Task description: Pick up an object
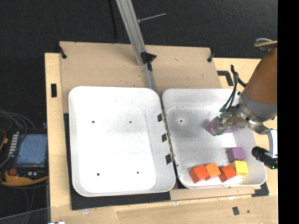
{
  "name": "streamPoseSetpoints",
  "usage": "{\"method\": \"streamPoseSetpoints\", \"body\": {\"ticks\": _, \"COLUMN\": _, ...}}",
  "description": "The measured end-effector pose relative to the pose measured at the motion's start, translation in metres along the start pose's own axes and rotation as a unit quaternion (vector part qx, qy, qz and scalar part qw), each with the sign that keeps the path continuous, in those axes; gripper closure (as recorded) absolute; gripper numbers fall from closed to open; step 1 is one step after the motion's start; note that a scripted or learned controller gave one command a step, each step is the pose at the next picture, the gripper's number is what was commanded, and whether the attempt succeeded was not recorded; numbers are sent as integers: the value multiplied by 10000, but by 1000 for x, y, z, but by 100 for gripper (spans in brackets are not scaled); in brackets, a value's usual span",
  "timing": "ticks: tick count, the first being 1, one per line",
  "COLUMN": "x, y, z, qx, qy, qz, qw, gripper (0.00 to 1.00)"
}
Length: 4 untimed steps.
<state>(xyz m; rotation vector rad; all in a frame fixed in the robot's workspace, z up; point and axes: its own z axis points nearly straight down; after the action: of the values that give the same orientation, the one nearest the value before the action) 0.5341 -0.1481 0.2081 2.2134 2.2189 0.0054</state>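
A: If going for the nearest piece, should take the purple block (214, 125), at about nine o'clock from the gripper (229, 121). Touching its tip, or tucked just under it.

B: Held already?

A: Cannot tell. Too blurred and too much hidden by the wrist to judge how wide the gripper stands, or whether anything is clamped. Safer to call it contact at most, not a grasp.

B: And the lie of that block?

A: Roughly mid-way up the right bin (187, 95), well apart from the walls. Long axis hard to read; seems to run from ten o'clock to four o'clock, though only a guess. Would want the gripper squared to that line before closing.

B: Other candidates?

A: Second purple block (236, 153) at about five o'clock from the gripper, near but apart. Yellow block (241, 166) just beyond it, same bearing. Then orange blocks (212, 170) in a row along the bin's six o'clock wall, crowded together and so harder to get around. Nothing worth chasing in the left bin (112, 139).

B: So the coming move?

A: Probably a small shift toward nine o'clock, to centre over the near purple block, then down and close.
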Motion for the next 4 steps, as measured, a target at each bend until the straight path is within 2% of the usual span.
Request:
{"method": "streamPoseSetpoints", "body": {"ticks": 1, "x": -9, "y": 2, "z": -61, "qx": -4, "qy": -2, "qz": -3, "qw": 10000, "gripper": 100}}
{"method": "streamPoseSetpoints", "body": {"ticks": 2, "x": 41, "y": -7, "z": -50, "qx": 34, "qy": 17, "qz": -19, "qw": 10000, "gripper": 100}}
{"method": "streamPoseSetpoints", "body": {"ticks": 4, "x": 137, "y": -8, "z": -62, "qx": 22, "qy": 22, "qz": -29, "qw": 10000, "gripper": 100}}
